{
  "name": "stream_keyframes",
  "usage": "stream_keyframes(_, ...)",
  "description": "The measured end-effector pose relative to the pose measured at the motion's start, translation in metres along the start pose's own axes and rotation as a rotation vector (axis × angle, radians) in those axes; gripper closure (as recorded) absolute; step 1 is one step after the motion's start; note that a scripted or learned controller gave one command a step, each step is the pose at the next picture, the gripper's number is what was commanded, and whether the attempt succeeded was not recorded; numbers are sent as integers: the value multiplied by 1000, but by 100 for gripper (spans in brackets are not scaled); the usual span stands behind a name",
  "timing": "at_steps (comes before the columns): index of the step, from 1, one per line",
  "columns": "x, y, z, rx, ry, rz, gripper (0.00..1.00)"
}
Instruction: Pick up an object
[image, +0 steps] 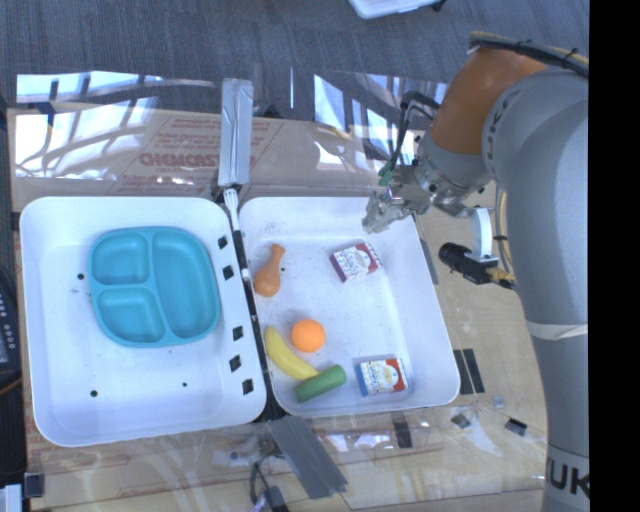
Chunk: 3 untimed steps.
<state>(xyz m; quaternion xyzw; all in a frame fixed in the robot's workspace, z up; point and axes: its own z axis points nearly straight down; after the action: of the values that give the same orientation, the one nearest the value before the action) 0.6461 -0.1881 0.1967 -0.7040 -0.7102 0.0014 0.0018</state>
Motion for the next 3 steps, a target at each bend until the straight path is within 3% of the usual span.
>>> stream_keyframes(1, 2, -32, 91, -11, -2, -24, 0)
stream_keyframes(2, 19, -47, 93, -21, -8, -199, 0)
stream_keyframes(3, -12, -18, 36, -5, -2, -140, 0)
